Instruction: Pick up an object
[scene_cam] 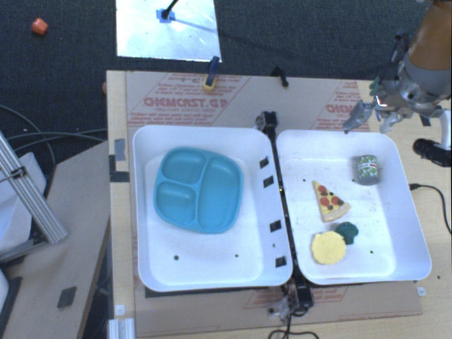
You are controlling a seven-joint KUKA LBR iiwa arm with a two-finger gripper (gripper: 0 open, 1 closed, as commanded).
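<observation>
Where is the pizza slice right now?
The pizza slice lies mid right bin, below the small grey-green can and above the yellow disc and green piece.

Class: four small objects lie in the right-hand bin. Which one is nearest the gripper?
The small grey-green can, lying at the far right of the right bin, is closest to the gripper. The pizza slice, green piece and yellow disc lie farther away.

From my seat I see the claw (pixel 370 116) hanging over the far rim of the right bin (pixel 406 210), its fingers spread with nothing between them. In that bin lie a small green-patterned can (pixel 366 169), a pizza slice (pixel 329 201), a dark green broccoli piece (pixel 347 232) and a yellow disc (pixel 329 248). The left bin (pixel 148 260) holds a blue divided plate (pixel 199 190).
</observation>
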